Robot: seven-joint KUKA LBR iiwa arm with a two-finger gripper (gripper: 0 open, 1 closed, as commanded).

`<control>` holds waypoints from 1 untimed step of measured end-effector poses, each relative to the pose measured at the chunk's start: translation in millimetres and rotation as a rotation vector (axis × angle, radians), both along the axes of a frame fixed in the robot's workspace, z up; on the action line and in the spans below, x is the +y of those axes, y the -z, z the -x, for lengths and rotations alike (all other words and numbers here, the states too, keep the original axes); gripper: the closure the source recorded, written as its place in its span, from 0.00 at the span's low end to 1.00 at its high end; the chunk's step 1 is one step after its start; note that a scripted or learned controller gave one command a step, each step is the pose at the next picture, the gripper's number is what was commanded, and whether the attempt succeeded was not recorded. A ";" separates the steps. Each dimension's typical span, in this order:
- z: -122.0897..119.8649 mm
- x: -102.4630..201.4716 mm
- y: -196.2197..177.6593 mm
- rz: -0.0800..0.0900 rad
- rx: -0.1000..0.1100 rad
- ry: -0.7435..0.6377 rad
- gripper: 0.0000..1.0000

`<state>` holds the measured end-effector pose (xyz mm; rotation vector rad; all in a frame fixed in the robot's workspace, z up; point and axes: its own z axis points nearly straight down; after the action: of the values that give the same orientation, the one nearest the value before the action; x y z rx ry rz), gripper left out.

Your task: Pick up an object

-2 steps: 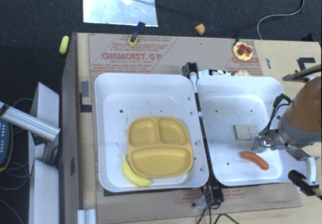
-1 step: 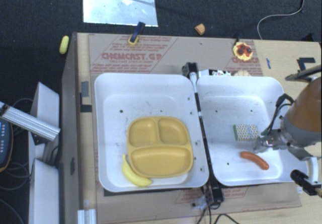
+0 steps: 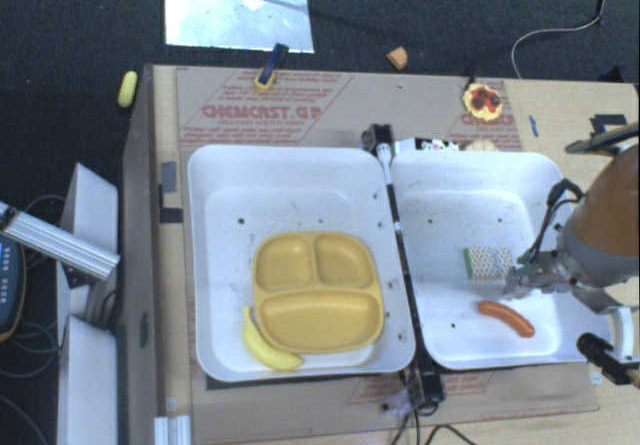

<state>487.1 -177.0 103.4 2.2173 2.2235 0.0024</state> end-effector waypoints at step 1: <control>0.3 5.3 4.1 0.000 0.001 0.001 1.00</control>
<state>486.9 -171.7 99.3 2.2186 2.2231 0.0017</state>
